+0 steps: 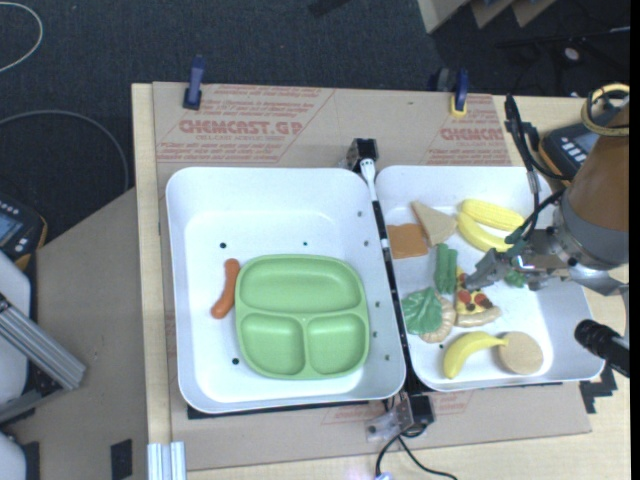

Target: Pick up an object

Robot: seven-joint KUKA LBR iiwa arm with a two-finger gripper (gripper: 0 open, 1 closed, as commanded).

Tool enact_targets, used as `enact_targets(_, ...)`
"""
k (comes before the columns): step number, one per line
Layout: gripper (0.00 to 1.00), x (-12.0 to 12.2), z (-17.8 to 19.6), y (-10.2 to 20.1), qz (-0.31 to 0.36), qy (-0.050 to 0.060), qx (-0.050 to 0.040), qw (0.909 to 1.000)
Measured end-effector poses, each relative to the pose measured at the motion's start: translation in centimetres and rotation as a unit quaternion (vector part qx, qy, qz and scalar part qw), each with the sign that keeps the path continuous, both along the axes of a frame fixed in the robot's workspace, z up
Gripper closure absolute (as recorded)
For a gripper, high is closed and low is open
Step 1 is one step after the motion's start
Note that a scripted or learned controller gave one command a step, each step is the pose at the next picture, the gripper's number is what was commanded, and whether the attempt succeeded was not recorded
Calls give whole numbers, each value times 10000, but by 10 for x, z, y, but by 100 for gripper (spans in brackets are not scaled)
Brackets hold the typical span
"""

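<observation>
The right bin [563, 370] holds toy food: a yellow banana bunch [488, 223], a pale cheese wedge [432, 220], a brown bread square [407, 240], a green pod [444, 266], a leafy green piece [424, 310], a pizza slice [478, 310], a single banana [468, 350] and a round tan biscuit [520, 352]. My gripper [490, 271] reaches in from the right and hangs low over the middle of this bin, just above the pizza slice and right of the green pod. The dark gripper body hides what lies directly beneath it.
The left bin [190, 208] carries a green divided plate [300, 313] and an orange sausage [226, 288] beside it. A black divider clamp [364, 154] sits between the bins at the back. Cables and the arm's grey-orange body [600, 208] crowd the right edge.
</observation>
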State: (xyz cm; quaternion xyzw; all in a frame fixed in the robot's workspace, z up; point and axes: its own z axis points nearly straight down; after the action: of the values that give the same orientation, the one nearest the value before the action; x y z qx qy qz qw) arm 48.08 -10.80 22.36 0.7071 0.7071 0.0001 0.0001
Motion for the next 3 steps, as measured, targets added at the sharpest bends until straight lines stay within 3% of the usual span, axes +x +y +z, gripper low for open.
enact_targets(1,0,1,-141,8,-8,-35,10,10000)
enact_targets(2,0,-1,-35,24,11,-28,-6,10000)
enact_targets(3,0,0,-140,11,-9,-15,10,10000)
